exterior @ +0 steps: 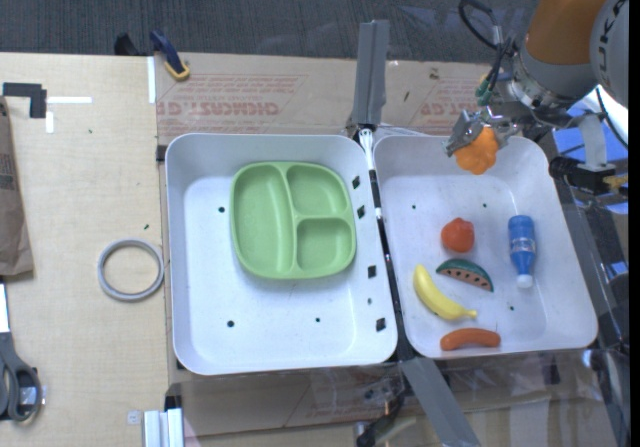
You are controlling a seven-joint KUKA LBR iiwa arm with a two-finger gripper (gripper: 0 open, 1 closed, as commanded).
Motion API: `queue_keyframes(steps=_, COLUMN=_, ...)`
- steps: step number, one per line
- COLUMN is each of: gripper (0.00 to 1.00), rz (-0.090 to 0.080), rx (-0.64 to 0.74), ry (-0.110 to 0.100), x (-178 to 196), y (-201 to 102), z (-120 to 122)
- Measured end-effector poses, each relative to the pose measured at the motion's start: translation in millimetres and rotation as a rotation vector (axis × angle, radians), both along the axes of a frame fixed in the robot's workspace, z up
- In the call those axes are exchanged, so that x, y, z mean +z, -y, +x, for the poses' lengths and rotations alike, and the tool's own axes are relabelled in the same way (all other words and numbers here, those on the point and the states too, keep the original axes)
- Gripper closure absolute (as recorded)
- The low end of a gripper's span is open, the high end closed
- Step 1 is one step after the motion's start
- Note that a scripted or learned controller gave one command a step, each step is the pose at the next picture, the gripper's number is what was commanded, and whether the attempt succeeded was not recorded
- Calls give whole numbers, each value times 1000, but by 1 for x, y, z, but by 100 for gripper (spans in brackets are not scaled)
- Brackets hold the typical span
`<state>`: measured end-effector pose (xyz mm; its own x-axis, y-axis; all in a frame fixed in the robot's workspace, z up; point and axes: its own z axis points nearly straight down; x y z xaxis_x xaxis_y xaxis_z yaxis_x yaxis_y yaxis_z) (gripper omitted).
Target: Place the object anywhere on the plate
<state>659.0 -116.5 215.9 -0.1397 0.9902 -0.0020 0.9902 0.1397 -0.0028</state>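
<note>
Gripper [478,138] at upper right clamping rounded orange object [478,153]; I'm seeing smooth green three-compartment plate [293,220] sitting centre-left.

The grey arm with its orange band reaches in from the upper right, wrist angled down and leftward, and its pincer [478,138] hangs closed around a small orange object [478,153] gripped between its fingers.

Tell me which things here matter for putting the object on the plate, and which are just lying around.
For the job: gripper, the orange object between its fingers, green plate.

Lying about: tomato, watermelon slice, banana, sausage, blue bottle, tape ring.
</note>
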Motion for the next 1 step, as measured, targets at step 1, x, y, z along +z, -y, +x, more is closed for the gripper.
queue_keyframes(steps=1, gripper=100, rz=1, rx=-22, ry=0, x=-25, y=-65, z=0)
